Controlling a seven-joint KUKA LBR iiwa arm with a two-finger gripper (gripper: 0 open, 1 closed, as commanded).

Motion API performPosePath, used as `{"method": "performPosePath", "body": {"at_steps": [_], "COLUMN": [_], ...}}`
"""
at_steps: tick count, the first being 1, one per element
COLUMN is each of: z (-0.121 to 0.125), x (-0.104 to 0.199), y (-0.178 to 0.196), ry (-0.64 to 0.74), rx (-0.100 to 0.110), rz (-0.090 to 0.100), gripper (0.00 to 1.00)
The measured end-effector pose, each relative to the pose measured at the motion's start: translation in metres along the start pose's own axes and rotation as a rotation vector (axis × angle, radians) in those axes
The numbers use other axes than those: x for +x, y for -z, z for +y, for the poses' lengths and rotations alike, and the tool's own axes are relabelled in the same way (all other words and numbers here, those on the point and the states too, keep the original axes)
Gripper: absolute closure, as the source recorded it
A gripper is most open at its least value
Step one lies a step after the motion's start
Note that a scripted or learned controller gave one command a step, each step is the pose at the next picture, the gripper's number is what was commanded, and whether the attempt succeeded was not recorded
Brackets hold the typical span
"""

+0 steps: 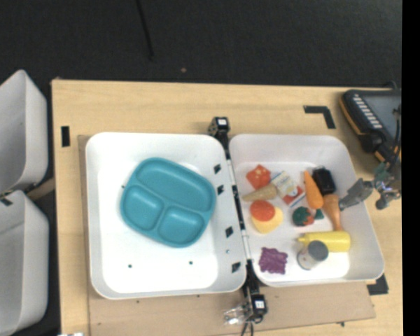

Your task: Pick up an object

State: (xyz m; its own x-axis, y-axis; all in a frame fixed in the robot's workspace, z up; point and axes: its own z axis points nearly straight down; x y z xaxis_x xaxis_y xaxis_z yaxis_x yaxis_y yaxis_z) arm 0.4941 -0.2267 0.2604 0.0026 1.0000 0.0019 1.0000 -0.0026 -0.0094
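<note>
Object to pick: none chosen yet by the look of it; candidates all lie in the right bin (350,161), clustered toward its middle and near side. End effector (367,193) at that bin's right rim, just beside the carrot. Whether it is spread or closed, cannot tell. Nothing visibly between its tips.

Contents, right bin:
- orange carrot (313,192), long, tapered, smooth plastic, touching a black block (324,180)
- yellow bottle (327,243) lying on its side, grey cap (311,255) toward the bin's front
- purple grape bunch (272,260), knobbly, low
- yellow-and-red round piece (265,215), squat
- red lumpy piece (259,176); small green-and-red item (303,216), too small to identify

Left bin (98,257) holds a teal divided plate (169,201), glossy, three shallow compartments.

Bins shallow, white, smooth; they sit on a pale wood surface (161,107).

Risks, as judged:
- Crowding. Carrot, block and bottle sit close; a descent on one likely nudges a neighbour or pinches two.
- Round, slick shapes (bottle, carrot) may roll or squirt out of a closing grip.
- Starting at the rim, a low sideways move could catch the bin wall.
- Grapes lie flat, so there is little height to grip.
</note>
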Motion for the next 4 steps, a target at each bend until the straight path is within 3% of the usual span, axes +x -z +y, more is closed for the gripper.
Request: {"method": "performPosePath", "body": {"at_steps": [1,3,4], "z": [0.002,-0.002,-0.002], "x": [0.001,0.006,0.005], "y": [0.005,-0.118,-0.162], "ry": [0.004,0.001,0.001], "rx": [-0.010,-0.004,-0.007], "rz": [-0.003,-0.001,-0.002], "gripper": [0.00,0.00,0.00]}}
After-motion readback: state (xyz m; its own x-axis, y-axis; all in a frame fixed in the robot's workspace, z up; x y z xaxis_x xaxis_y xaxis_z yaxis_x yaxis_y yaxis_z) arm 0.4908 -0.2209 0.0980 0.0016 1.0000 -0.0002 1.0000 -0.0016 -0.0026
